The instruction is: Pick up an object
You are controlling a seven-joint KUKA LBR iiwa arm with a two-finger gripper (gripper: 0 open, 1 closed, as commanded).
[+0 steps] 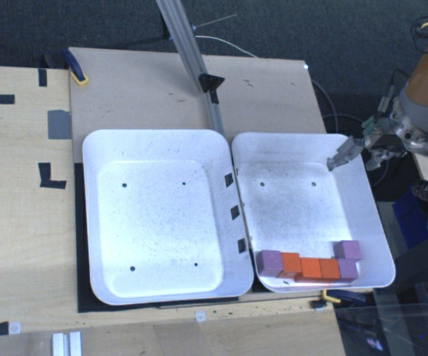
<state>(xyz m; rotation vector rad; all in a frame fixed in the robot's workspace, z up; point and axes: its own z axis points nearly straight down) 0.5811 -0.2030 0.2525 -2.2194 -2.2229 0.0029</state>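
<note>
1. The counter [273,76] carries 2 white bins side by side. The left bin [158,213] has bare white floor. The right bin [310,199] has all the blocks in it.
2. The arm comes in from the right. Its claw [345,154] sits over the far right rim of the right bin, up near the top corner. I cannot tell if the claw is gripping or let go, and I see no block at it.
3. The blocks lie in a row [310,264] along the near edge of the right bin. The row runs left to right.
4. In the row I see a purple block [270,261] at the left end, 2 orange blocks [311,267] in the middle, and purple blocks [347,258] stacked at the right end.
5. The blocks are well apart from the claw, at the other end of the same bin. I think the claw must travel toward the near edge and then go down. The right end of the row looks nearest to it.
</note>
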